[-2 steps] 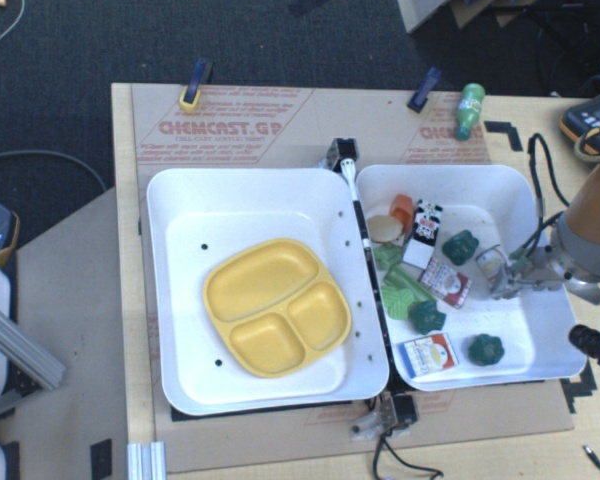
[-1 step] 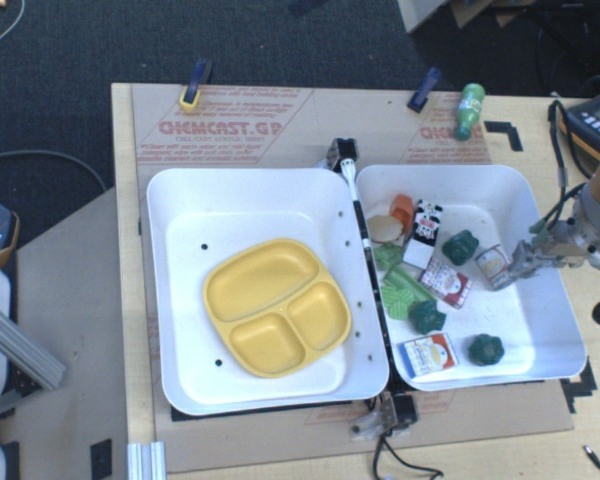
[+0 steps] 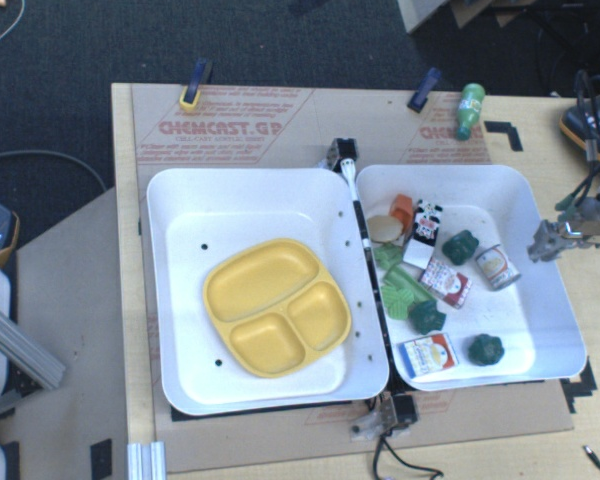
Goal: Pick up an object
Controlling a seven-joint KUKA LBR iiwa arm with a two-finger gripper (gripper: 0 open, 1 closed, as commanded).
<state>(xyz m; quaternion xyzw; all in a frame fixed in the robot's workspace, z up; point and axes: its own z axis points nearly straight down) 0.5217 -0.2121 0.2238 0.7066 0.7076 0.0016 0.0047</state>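
The gripper (image 3: 548, 243), whose opening I cannot tell, hovers just right of the small can (image 3: 496, 266) in the right bin (image 3: 540, 318); the yellow tray (image 3: 275, 306) lies far left.

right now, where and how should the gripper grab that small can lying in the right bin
Take the small can across its round body, near the middle, coming straight down from above. It lies on its side on the floor of the right bin, one end showing, so the curved sides are the free faces. Bare floor lies to its right; the red and white packet sits to its left. The gripper is nearby at the right wall.
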